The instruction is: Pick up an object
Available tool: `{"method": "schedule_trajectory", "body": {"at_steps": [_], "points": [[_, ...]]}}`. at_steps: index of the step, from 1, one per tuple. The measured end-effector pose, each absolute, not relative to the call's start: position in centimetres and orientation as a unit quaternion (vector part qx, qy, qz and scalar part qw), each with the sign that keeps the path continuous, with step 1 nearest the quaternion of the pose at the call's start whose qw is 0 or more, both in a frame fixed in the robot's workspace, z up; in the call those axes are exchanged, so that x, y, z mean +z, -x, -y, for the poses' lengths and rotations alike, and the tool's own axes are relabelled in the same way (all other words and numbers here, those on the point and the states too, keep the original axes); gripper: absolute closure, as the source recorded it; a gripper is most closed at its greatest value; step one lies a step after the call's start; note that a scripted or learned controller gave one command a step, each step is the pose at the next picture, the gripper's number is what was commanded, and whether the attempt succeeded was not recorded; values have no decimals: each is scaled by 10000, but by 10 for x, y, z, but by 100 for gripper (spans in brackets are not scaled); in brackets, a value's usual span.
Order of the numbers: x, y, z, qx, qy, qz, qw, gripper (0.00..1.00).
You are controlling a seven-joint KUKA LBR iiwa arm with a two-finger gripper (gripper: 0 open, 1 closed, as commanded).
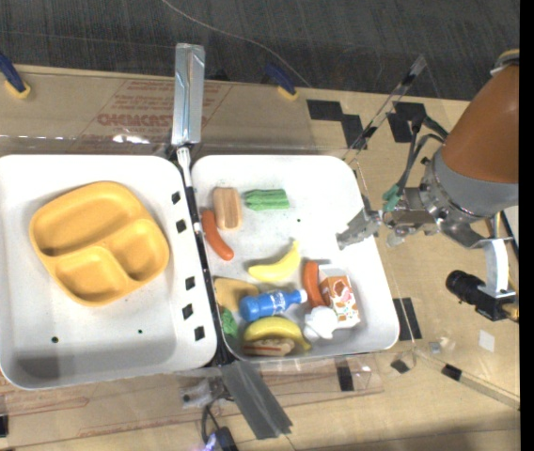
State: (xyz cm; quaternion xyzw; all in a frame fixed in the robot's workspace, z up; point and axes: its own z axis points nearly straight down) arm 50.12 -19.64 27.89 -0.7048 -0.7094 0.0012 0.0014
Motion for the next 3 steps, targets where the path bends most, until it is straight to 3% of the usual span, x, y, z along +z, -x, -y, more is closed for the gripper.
{"method": "schedule_trajectory", "body": {"at_steps": [1,2,3], "points": [[147,-475,193,30,8648,5021,44,0],[108,-530,156,-72,9331,3594,-127,0],[126,-597,113,-51,9803,1974,-13,0]]}}
